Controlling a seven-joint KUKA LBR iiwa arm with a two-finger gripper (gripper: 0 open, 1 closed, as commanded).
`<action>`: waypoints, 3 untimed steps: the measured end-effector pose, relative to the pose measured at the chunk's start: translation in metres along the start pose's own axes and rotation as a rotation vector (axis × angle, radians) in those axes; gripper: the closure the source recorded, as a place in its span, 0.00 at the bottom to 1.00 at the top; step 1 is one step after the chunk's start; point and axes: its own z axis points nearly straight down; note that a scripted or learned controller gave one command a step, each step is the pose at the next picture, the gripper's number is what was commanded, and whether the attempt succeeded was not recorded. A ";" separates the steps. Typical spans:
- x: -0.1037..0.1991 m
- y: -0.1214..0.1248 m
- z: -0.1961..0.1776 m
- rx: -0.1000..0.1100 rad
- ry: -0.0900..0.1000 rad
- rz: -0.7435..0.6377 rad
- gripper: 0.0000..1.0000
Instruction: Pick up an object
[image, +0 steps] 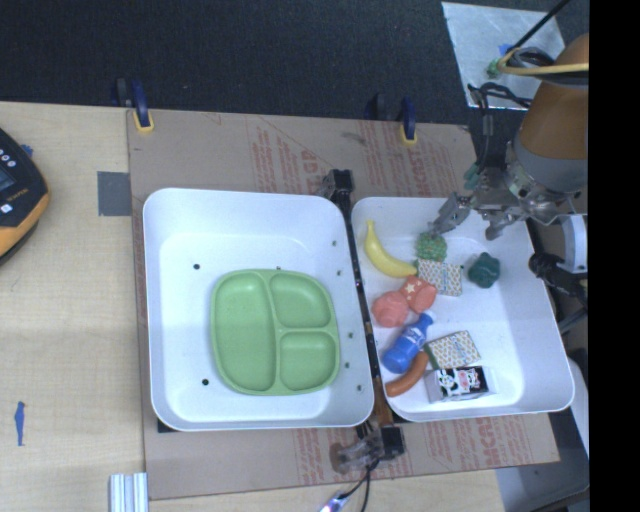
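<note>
The metal gripper (470, 215) is hovering over the right bin's (535, 330) far end, its thin fingers splayed wide and gripping nothing. Beneath it are lying a curved yellow banana (385, 255), a knobbly green broccoli piece (431, 246), a glossy blue bottle (407, 343) and small printed cartons. A smooth green divided plate (273, 331) is sitting in the left bin (165, 300).

The arm (553, 120) is a rounded body with an orange-brown band above a grey wrist. Thin metal jaws branch beneath it, and dark cables run alongside its upper part.
</note>
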 end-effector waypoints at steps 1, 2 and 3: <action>0.007 0.034 0.084 0.003 0.000 -0.002 0.00; 0.026 0.000 0.112 -0.022 -0.004 0.002 0.00; 0.015 -0.045 0.116 -0.016 -0.005 -0.001 0.00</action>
